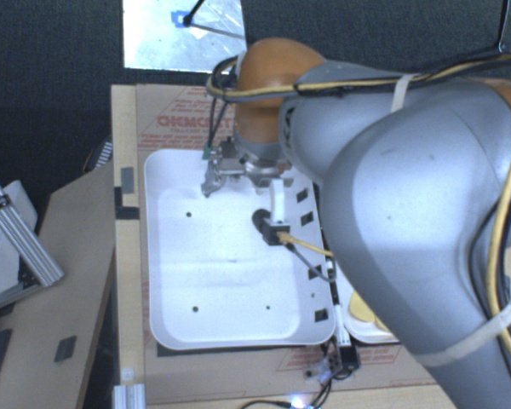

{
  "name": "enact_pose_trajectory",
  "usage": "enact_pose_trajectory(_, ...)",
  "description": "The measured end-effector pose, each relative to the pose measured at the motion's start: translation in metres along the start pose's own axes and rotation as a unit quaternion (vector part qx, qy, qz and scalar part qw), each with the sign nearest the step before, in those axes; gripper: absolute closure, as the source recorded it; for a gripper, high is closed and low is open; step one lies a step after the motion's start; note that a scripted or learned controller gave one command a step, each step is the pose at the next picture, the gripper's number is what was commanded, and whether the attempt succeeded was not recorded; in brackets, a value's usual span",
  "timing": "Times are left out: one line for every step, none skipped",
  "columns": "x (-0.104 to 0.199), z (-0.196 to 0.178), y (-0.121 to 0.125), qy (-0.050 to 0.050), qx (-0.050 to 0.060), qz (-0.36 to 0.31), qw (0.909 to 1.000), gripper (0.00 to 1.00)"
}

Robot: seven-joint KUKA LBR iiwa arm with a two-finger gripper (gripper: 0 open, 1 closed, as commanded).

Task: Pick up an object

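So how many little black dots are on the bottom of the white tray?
3. One dot sits upper left, one lower left, one lower right of the left bin. The arm may hide more.

the arm (409, 211) is a bulky, rounded body of smooth grey metal with a soft sheen. above the wrist sits a domed orange band (268, 75). yellow and black cables (366, 77) run along its top, bound by a pale strap (400, 92), and more yellow cable trails down its right side. the gripper (215, 177) is small, of bare silvery metal.
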State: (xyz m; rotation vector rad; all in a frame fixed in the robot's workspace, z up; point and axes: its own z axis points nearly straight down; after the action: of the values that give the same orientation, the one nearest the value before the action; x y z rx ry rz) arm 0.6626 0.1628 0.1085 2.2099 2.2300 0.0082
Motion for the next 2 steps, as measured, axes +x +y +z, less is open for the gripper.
enact_pose_trajectory(-0.003,-0.013,-0.001,0.0,0.001,0.002,1.0,1.0)
enact_pose_trajectory(0.033,-0.084,0.008,0.001,-0.002,0.001,1.0,1.0)
